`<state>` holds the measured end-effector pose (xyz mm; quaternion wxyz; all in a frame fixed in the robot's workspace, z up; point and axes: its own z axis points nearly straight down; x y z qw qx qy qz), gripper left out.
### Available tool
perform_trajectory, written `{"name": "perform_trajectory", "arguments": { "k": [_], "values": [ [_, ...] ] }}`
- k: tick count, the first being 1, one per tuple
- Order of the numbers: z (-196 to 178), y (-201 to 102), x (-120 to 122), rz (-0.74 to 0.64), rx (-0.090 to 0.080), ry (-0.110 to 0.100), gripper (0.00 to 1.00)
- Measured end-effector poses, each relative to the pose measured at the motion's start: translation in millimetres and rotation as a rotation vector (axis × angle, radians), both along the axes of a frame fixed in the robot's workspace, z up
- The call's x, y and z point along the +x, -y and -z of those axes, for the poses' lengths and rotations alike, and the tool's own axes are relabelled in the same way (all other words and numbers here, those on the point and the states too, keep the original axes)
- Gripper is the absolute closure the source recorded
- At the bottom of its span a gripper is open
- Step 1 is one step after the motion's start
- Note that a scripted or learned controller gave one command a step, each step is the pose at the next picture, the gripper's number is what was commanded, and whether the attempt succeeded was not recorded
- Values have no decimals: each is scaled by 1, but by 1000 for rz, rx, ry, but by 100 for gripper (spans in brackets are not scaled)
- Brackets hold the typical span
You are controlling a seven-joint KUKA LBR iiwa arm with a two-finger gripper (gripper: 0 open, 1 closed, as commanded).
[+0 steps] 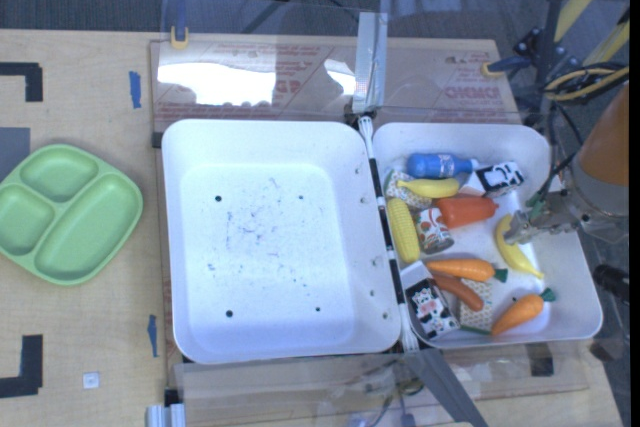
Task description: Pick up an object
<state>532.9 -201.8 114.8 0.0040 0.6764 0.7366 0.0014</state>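
The tool (515,227) hangs at the right of the frame over the right bin (575,300), its tip right at the upper end of a banana (520,255). The banana's long axis runs from there down and slightly right, so it lies just below the tool. I cannot tell whether the tool is released or clenched. Carrots (465,268) and other toys crowd the bin's left half. The left bin (200,155) fills mid-frame; a green plate (65,212) sits on the desk (80,65) at left.
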Motion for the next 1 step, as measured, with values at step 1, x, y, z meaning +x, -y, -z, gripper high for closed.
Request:
{"name": "perform_trajectory", "arguments": {
  "k": [1],
  "values": [
    [-106, -43, 0, -177, 2, -6, 100]
  ]
}}
